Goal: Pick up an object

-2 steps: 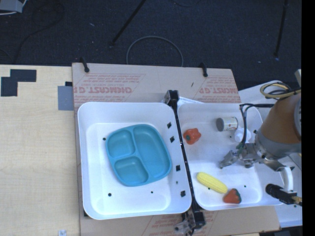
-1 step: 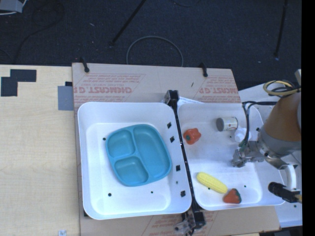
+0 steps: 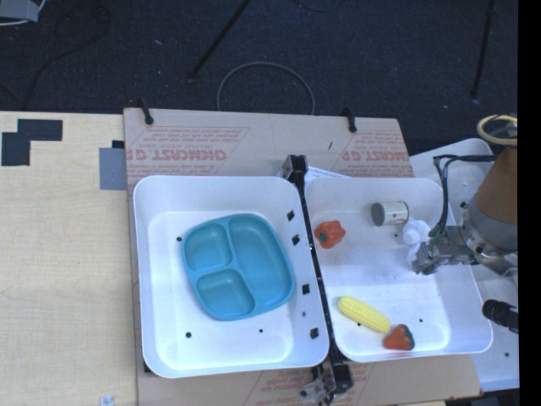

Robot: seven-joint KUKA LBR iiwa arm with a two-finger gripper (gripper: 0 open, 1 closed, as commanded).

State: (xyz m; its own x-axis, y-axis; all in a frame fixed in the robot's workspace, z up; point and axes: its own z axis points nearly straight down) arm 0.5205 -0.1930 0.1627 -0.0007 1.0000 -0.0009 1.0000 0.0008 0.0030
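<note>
The right bin (image 3: 461, 311) holds a red-orange pepper (image 3: 330, 233) near its left wall and a small grey and white cylinder (image 3: 389, 213) at the back. A white crumpled item (image 3: 416, 231) lies just right of the cylinder. A yellow corn cob (image 3: 364, 314) and a red strawberry (image 3: 399, 337) lie near the front. My gripper (image 3: 425, 259) reaches in from the right and hangs low over the bin's right side, just below the white crumpled item. Nothing shows in its grasp.
The left bin (image 3: 161, 227) holds a blue divided plate (image 3: 237, 266). A black divider (image 3: 308, 260) runs between the bins. Cardboard (image 3: 254, 146) lies under both bins, and the arm's body (image 3: 503, 201) stands over the right bin's right rim.
</note>
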